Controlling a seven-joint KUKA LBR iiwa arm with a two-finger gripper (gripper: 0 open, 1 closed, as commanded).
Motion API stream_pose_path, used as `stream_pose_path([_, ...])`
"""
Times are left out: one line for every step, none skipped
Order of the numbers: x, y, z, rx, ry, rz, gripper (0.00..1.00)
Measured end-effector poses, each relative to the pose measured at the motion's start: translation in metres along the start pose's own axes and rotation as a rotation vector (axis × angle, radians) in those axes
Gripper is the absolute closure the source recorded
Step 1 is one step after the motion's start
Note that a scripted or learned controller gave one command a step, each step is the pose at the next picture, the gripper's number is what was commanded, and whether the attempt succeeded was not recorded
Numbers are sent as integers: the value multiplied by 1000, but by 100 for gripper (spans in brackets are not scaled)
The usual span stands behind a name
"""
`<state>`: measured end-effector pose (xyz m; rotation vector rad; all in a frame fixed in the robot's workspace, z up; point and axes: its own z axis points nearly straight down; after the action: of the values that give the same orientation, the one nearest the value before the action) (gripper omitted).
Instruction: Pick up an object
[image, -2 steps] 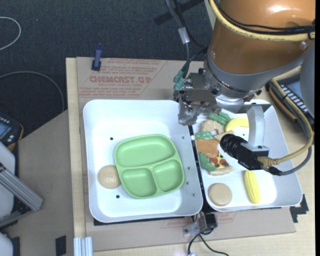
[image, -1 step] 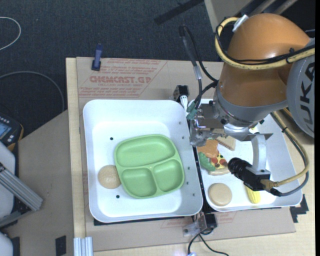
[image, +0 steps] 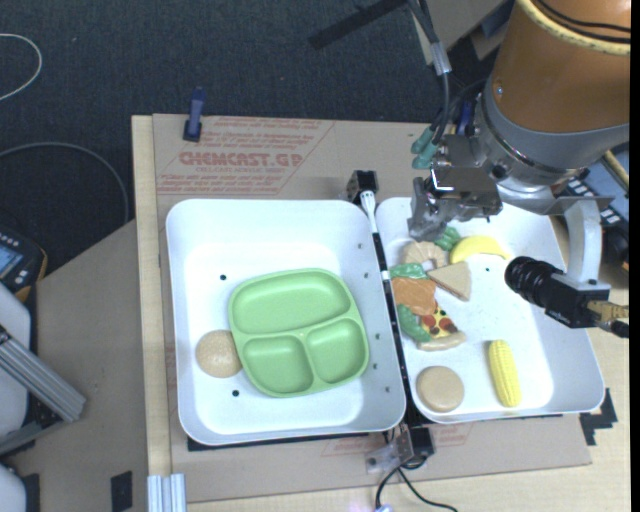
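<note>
- Camera view is looking down at a slant on a brown cardboard sheet with red print (image: 240, 155) that is covering the desk, with two shallow white bins lying side by side on it.
- A grey arm with an orange band (image: 560, 90) is reaching in from the right and hanging over the far left corner of the right white bin (image: 560, 330).
- Its tool (image: 437, 228) is pointing down into that corner, right above a small beige toy food piece (image: 425, 252). Whether the tool is spread or pressed together cannot be told from here, and nothing is visibly sitting in its grasp.
- A rounded yellow toy fruit (image: 480, 247) is lying just beside the tool on its right, and a tan triangular wedge (image: 455, 280) is lying just in front of the fruit.
- A layered orange, green and red toy food pile (image: 425, 310) is resting against the right bin's left wall.
- A round tan toy bun (image: 440, 388) is sitting near the front edge of the right bin, with a yellow toy corn cob (image: 504, 372) lying near it to the right.
- The left white bin (image: 200, 260) is holding a light green plastic tray with three compartments (image: 297, 330), and a round tan disc (image: 216, 353) is touching the tray's left edge.
</note>
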<state>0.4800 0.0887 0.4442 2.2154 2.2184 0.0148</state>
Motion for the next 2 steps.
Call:
stream_pose_path([-51,-4,142,23,-4,7,100])
stream_pose_path([-23,-2,122,9,-2,0,100])
